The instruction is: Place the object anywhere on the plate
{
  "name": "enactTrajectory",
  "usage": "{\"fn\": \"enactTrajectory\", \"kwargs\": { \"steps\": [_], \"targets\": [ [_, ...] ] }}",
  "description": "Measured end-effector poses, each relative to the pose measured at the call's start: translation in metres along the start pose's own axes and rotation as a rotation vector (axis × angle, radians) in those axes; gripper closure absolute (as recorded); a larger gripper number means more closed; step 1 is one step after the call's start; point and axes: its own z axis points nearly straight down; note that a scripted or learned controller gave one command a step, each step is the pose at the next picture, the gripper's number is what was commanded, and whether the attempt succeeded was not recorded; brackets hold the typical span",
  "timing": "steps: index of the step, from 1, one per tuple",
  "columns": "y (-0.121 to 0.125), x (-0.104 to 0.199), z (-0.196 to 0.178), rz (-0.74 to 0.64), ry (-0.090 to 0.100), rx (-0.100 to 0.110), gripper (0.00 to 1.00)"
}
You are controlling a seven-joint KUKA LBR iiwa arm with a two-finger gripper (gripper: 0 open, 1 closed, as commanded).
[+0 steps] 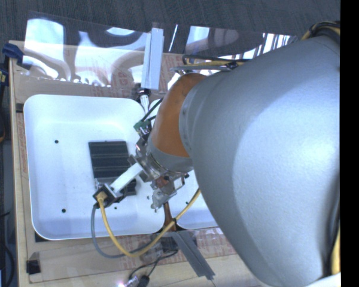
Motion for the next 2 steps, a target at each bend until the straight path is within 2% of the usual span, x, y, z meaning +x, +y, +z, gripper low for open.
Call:
{"fn": "enactTrajectory", "kwargs": {
  "steps": [1,2],
  "targets": [
    [-0.05,0.024,0.099,0.215,-0.005,0.001,0.0],
    [-0.065,0.041,0.101,0.207,-0.005,0.001,0.0]
  ]
}}
